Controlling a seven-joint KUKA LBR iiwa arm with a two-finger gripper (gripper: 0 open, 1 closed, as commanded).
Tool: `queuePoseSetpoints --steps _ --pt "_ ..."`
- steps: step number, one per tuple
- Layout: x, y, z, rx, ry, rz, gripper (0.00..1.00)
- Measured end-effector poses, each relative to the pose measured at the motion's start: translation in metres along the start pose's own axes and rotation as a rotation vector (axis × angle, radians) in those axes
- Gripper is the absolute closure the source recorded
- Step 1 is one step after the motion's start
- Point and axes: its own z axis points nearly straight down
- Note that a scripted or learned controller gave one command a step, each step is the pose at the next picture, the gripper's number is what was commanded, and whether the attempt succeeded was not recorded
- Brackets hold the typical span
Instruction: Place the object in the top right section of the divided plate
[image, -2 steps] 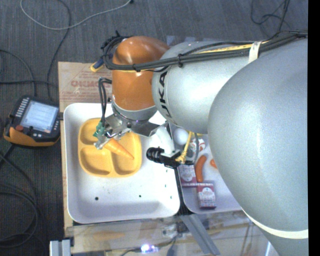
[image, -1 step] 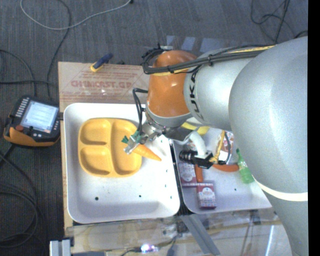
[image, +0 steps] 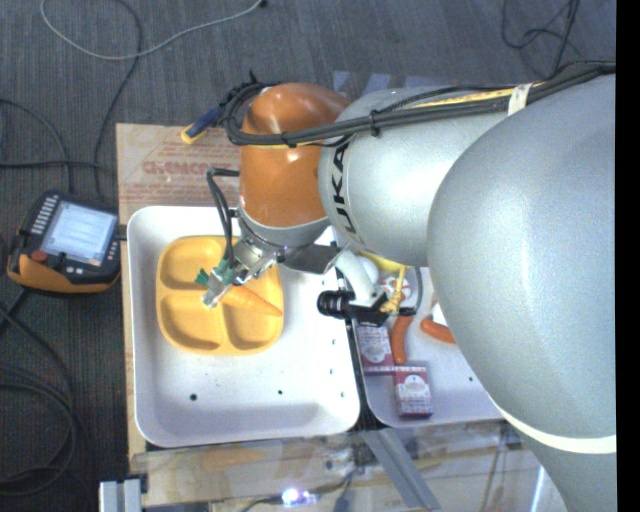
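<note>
A yellow divided plate (image: 190, 325) lies in the left white bin (image: 240, 400). My gripper (image: 216, 290) reaches down over the plate's middle, under the orange wrist band. A toy carrot (image: 256, 298) with a green leafy end sits between the fingers, orange body pointing right over the plate's right-hand sections. The gripper is shut on the carrot near its leafy end. The grey arm hides the bin's upper right corner.
The right bin (image: 450, 405) holds a red and white box (image: 411, 388), a small packet (image: 373, 346), orange sticks (image: 399, 341) and a yellow item (image: 386, 270), partly under the arm. A teach pendant (image: 65, 245) lies off the bench at left.
</note>
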Motion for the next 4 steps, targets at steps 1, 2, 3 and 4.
queuePoseSetpoints --steps 1,2,3,4 --pt "-0.082 -0.052 0.010 0.001 -0.003 0.040 1.00" --pt "-0.056 0.024 -0.107 -0.001 -0.005 0.052 1.00" --pt "0.023 -0.013 0.007 0.002 0.000 -0.079 1.00" --pt "-0.071 -0.048 0.016 0.002 -0.003 0.003 1.00"
